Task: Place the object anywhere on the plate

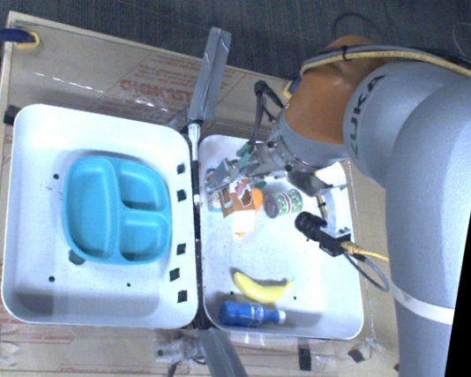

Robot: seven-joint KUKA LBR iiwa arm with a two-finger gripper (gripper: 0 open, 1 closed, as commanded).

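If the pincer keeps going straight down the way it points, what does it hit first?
Probably the orange packet right under the pincer, near the far end of the right bin. Depth is unclear from this slanted view.

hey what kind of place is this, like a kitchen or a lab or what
Probably a robotics lab bench, not a kitchen: a KUKA arm reaches over two white bins, with a blue divided plate and a banana set out for a pick-and-place trial.

1. The blue plate [117, 210] at frame left lay unobstructed from above.
2. The right bin [340, 286] was crowded upper left, apparently with small packages [239, 194]; banana [259, 286] and bottle [252, 315] lined its lower edge.
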